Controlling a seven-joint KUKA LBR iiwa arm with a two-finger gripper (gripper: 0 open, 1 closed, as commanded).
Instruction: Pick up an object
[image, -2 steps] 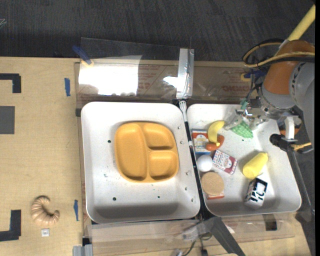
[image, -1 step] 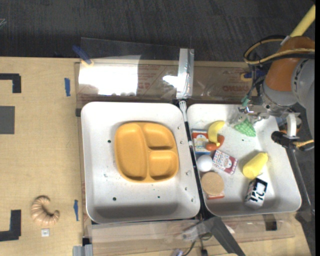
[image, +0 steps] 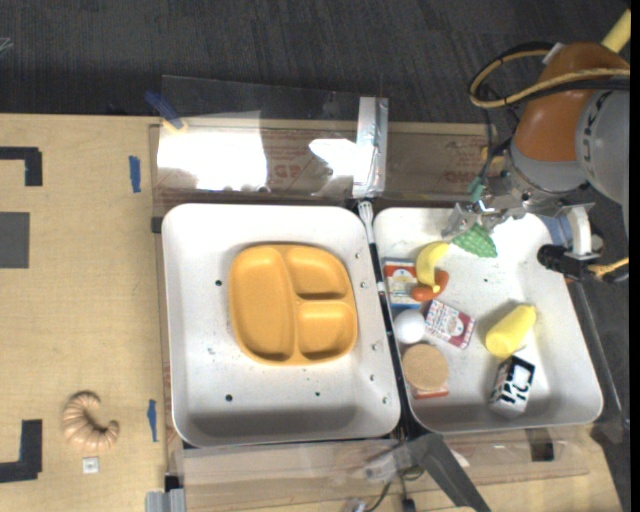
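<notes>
Camera view: gripper (image: 478, 212) hangs just above the green thing (image: 476, 241) beside the banana (image: 432, 261), probably lining up; can't tell its grip state.

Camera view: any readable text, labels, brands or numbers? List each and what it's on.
None legible.
Red-and-white carton: printing blurred.
Pink-red packet: label too small to read.
Black-and-white box: white marks, unreadable.
Small tag on the bench by the croissant: too small to read.
</notes>
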